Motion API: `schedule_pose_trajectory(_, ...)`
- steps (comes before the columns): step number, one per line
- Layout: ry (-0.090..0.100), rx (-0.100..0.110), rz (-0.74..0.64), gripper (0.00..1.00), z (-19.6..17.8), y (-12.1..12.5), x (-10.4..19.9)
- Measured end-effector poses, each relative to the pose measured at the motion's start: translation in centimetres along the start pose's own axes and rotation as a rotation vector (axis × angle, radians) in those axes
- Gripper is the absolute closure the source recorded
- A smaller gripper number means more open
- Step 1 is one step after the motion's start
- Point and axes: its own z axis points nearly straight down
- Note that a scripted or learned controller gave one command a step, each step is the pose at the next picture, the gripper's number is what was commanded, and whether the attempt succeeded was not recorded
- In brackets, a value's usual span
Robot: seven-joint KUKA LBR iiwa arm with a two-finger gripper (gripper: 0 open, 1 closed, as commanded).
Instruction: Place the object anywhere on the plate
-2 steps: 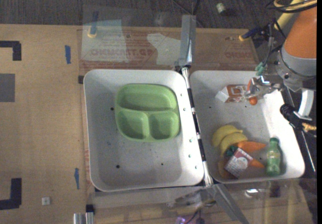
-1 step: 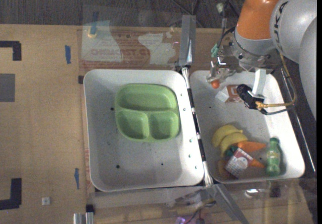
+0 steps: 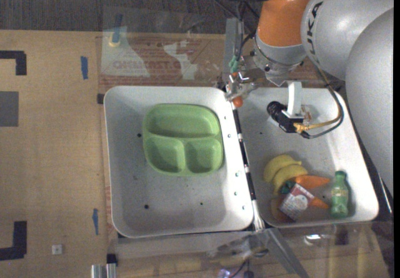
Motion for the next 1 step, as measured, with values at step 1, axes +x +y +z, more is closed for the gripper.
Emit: schedule_pose_trajectory(1,0.0,0.0,-0.001,0.0,-0.03,0.01,0.02)
